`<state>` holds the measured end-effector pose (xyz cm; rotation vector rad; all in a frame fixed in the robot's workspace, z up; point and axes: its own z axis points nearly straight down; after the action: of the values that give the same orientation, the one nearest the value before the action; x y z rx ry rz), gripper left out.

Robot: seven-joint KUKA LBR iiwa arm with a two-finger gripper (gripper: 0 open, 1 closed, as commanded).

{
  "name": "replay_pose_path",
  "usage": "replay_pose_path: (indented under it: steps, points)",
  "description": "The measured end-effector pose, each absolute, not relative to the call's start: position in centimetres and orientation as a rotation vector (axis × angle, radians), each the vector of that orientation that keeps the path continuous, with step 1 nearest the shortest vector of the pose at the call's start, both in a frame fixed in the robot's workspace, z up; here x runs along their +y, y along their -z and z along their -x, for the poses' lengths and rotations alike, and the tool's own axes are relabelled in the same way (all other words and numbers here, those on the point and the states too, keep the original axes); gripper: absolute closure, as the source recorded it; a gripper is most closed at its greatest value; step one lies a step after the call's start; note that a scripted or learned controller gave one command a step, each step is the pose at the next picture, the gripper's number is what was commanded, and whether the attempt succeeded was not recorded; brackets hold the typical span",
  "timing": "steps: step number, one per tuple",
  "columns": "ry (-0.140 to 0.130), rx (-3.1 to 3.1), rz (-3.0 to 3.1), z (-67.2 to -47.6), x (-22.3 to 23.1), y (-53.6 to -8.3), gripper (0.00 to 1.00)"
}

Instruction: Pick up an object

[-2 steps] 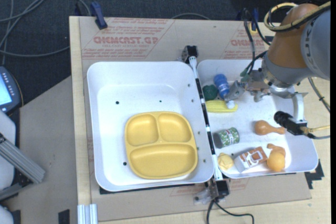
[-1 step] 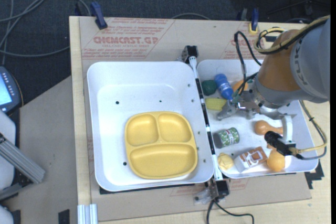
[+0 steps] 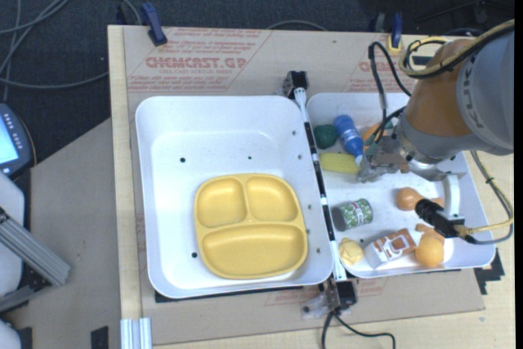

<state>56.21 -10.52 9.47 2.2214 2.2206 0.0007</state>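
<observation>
Jaws hidden under my wrist, so my gripper (image 3: 377, 163) state I cannot tell; it hangs low in the right bin (image 3: 482, 256), yellow sponge (image 3: 338, 163) just left, 1 green can (image 3: 355, 213) below.

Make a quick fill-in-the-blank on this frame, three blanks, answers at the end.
1. The yellow divided tray lies in the ____ bin.
2. The tray has ____ compartments.
3. The blue bottle lies in the ____ bin, where the gripper also reaches.

Answers: left; three; right
</observation>
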Motion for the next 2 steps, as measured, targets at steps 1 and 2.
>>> replay_pose_path:
  steps: [1,2]
  points:
    - [0.0,2.221,-2.222,-56.2,-10.5,-9.4,0.0]
    - [-0.015,2.219,-2.205,-64.2,-7.8,-19.2,0.0]
